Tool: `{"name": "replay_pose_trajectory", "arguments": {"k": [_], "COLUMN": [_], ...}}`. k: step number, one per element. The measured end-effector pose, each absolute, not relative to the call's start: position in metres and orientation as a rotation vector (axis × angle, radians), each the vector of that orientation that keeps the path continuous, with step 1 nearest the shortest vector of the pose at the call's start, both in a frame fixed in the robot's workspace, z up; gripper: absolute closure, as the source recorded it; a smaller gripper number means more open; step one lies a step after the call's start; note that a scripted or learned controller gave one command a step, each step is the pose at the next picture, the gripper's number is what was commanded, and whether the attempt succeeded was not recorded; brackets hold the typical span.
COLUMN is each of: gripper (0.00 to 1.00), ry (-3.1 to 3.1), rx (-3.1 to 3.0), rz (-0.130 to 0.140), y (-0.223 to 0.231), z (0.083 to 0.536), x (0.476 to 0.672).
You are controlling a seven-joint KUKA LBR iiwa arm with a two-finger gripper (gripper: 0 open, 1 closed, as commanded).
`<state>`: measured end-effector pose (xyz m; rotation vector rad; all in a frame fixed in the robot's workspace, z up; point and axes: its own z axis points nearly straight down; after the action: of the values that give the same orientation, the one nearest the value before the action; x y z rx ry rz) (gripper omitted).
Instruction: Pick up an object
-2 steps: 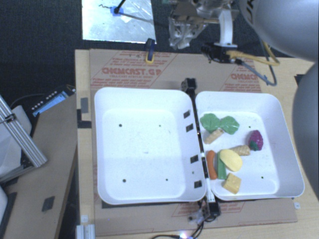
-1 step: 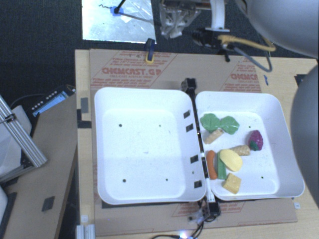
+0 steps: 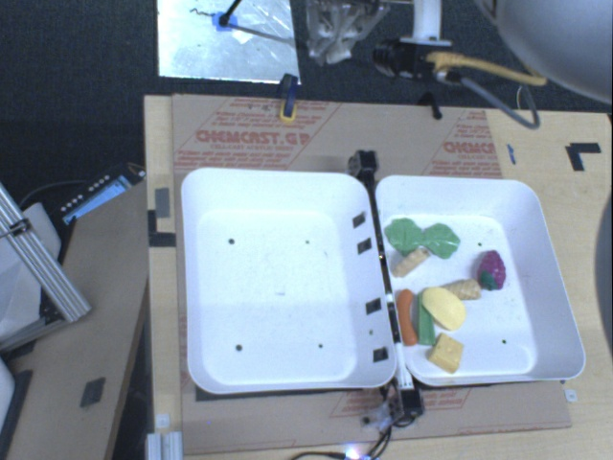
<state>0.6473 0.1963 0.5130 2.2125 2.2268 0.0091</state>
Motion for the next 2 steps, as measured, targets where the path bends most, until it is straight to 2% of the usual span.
{"name": "replay_pose_trajectory", "arguments": {"k": [1,2], "gripper": [1.0,1.0], "ry": [2.224,2.227], "rx": [2.214,2.214], "rz": [0.006,0.004], "y": [0.1938,0.1963], "z": [0.5285,0.5356], "x": [0.6691,0.6683]}}
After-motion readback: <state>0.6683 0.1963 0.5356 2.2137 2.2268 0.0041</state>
